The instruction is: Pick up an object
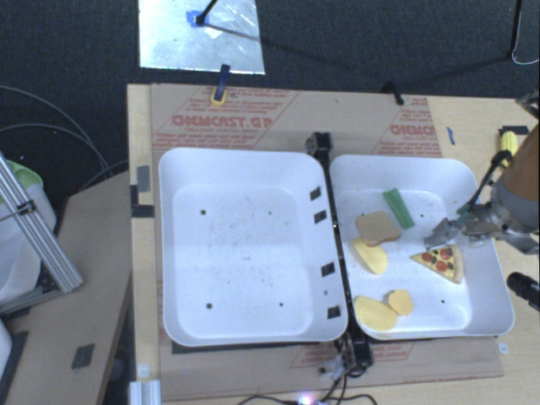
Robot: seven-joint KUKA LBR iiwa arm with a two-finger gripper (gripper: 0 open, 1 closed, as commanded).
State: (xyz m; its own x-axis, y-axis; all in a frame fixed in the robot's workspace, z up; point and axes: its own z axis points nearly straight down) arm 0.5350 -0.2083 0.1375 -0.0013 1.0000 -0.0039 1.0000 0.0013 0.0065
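The grey two-finger gripper (442, 235) is reaching into the right-hand shallow white plastic bin (485, 315) from three o'clock, hanging just above the triangular toy pizza slice (441, 261), likely lining up a grasp. Whether it is clenched or released, I cannot tell. The slice is lying flat at the bin's four o'clock, yellow crust, red toppings.

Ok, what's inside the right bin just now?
In the right bin: a green block, a bread slice, a pizza slice and three yellow pieces. The gripper covers the bin floor near the pizza slice; anything under it is hidden.
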